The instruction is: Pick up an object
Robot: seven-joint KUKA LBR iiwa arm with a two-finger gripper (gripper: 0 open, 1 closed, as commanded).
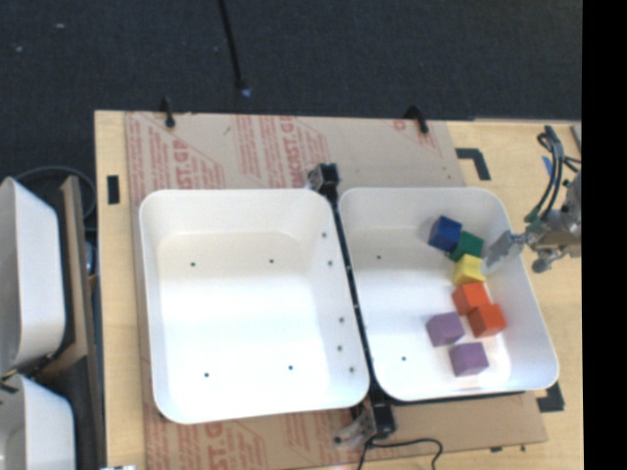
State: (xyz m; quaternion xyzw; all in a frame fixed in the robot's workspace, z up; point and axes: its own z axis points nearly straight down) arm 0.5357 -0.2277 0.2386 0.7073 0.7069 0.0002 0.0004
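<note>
Your gripper hung at the right bin's right rim, beside the yellow cube. You couldn't tell its state. The blue cube, green cube, orange and purple cubes lay nearby.

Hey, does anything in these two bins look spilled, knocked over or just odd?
Nothing looks spilled or damaged. The blocks, from the blue block down to a purple block, all crowd the right bin's right side, several touching and sitting at different angles.
</note>
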